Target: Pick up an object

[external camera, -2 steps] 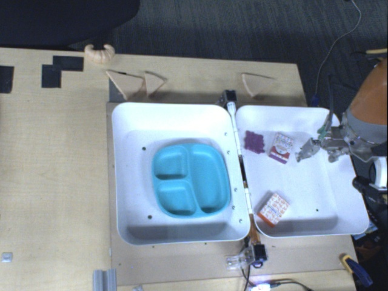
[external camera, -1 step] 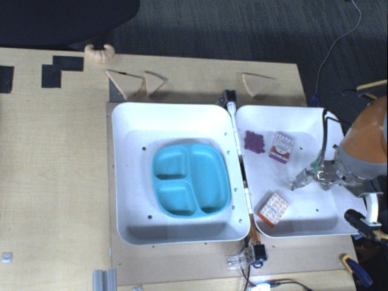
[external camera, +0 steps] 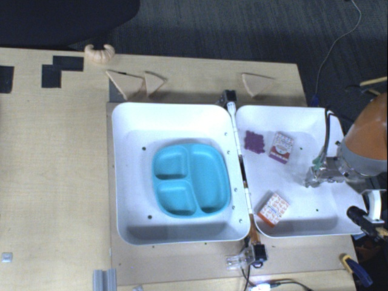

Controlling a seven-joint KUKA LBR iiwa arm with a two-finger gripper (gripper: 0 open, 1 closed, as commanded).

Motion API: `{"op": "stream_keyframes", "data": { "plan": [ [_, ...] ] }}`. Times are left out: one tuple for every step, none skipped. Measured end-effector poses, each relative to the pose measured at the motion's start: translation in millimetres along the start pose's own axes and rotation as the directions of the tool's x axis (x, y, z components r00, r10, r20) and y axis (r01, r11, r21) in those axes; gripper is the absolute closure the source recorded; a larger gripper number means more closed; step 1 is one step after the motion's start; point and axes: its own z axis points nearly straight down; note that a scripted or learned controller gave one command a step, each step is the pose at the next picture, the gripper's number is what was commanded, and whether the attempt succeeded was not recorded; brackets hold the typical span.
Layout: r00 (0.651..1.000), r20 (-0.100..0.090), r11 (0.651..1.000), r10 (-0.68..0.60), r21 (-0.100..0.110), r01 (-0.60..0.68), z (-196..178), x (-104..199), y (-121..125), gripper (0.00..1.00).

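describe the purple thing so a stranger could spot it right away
Look in the right-hand white bin, toward its far left corner. The purple piece lies flat beside a small red-and-white box; it is the only solid purple, unprinted item there.

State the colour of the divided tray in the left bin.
Light blue tray, clearest in the camera view.

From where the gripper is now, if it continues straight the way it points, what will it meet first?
The gripper seems to point down, so probably the bare floor of the right bin. The small boxes lie to its left, though depth is unclear.
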Motion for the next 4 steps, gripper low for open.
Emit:
{"op": "stream_keyframes", "data": {
  "plan": [
    [1.000,-0.005,1.000,-0.002,0.009,0.002,-43,90,62,1.00],
    [1.000,-0.001,1.000,0.000,0.010,0.000,-62,7,31,1.00],
    [1.000,-0.004,1.000,-0.003,0.008,0.003,-85,48,122,1.00],
    [1.000,-0.003,1.000,-0.002,0.010,0.002,-84,47,121,0.00]
  ]
}}
